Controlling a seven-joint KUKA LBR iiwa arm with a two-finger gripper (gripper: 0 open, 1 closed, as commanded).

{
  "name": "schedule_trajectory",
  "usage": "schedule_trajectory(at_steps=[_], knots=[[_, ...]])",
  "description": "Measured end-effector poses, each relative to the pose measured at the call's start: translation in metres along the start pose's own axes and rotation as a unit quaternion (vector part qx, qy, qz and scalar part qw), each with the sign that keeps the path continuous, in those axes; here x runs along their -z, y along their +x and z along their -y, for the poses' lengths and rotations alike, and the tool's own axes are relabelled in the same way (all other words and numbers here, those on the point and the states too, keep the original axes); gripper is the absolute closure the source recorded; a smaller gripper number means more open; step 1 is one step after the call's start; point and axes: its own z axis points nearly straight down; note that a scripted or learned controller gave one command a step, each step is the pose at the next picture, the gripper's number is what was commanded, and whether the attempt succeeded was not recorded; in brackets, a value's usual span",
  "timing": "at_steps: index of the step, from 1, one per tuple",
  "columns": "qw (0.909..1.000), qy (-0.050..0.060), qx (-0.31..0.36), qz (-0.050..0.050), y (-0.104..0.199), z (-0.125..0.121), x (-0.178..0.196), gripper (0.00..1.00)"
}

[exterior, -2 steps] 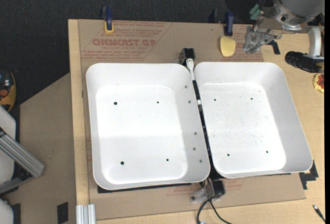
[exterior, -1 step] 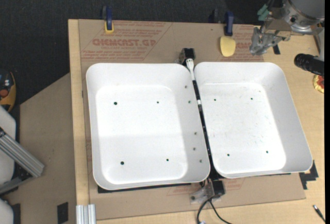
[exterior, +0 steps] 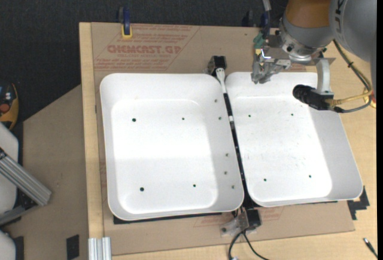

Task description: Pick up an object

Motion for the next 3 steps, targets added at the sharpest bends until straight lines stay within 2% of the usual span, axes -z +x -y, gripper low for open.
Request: schedule_trajectory(at_steps=[1, 2, 3], knots=[[0.9999, -0.012, 0.000, 0.001, 0.033, -0.007, 0.123, 1.00], [1.0000, 0.000, 0.002, 0.000, 0.122, -0.011, 0.040, 1.00], [1.0000, -0.004, -0.003, 0.001, 0.111, 0.004, 0.066, 1.00]])
